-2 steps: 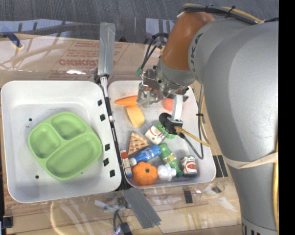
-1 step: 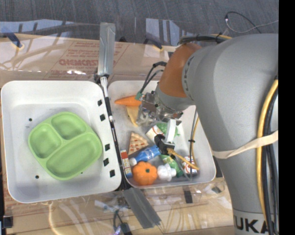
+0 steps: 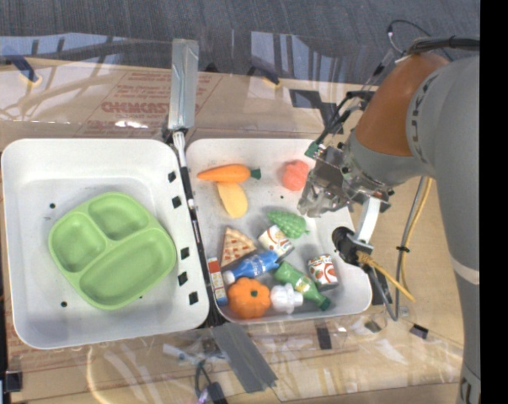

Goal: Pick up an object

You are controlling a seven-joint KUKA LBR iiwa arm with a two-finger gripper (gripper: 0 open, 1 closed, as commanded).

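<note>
The right bin [image 3: 205,154] holds several toy foods: an orange carrot [image 3: 226,173], a yellow piece [image 3: 232,199], a pink-red strawberry [image 3: 295,174], a green ridged item [image 3: 288,224], a pizza slice [image 3: 236,246], a small can [image 3: 275,241], a blue bottle [image 3: 255,266], a green bottle [image 3: 301,282], a red-and-white can [image 3: 323,271], a white item [image 3: 284,297] and an orange pumpkin [image 3: 248,298]. My gripper [image 3: 314,205] hangs over the bin's right part, just right of the strawberry and above the green ridged item. Nothing shows between its fingers.
The left bin [image 3: 26,251] holds a green divided plate [image 3: 112,248]. A grey divider bar [image 3: 183,82] rises between the bins at the back. Cables and a black fitting [image 3: 344,241] hang from the wrist over the right bin's right wall.
</note>
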